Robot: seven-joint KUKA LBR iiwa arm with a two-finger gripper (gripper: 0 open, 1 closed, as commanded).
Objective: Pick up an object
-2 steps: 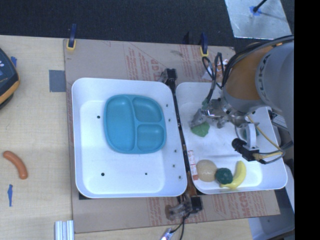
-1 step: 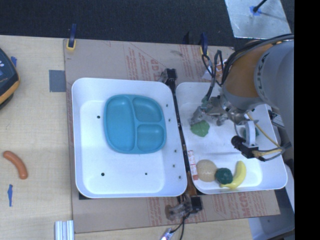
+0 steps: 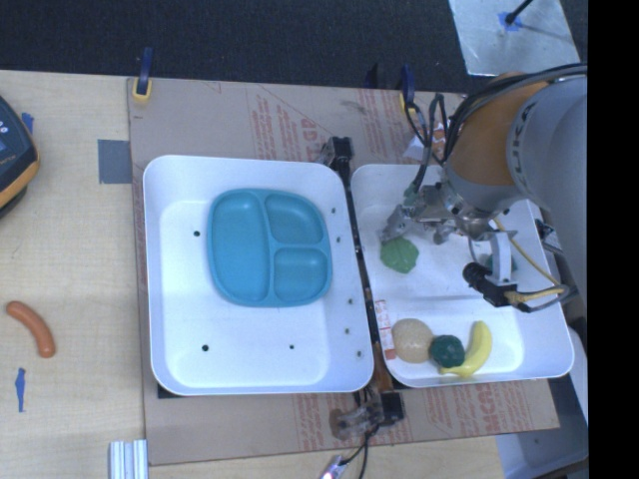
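Observation:
My gripper point(image 3: 401, 224) reaches down into the right bin point(image 3: 539, 352), its tip just above and touching the upper edge of a green lumpy object point(image 3: 400, 256). At the bin's front lie a beige round object point(image 3: 410, 338), a dark green ball point(image 3: 447, 350) and a yellow banana point(image 3: 476, 349), close together. The arm's grey body and orange band point(image 3: 489, 153) cover the bin's upper right part.
The left bin point(image 3: 175, 357) holds a blue divided plate point(image 3: 270, 246). A sausage point(image 3: 32, 327) lies on the bench at far left, and a dark device point(image 3: 14, 158) sits at the left edge. Cables point(image 3: 514, 292) hang off the wrist over the right bin.

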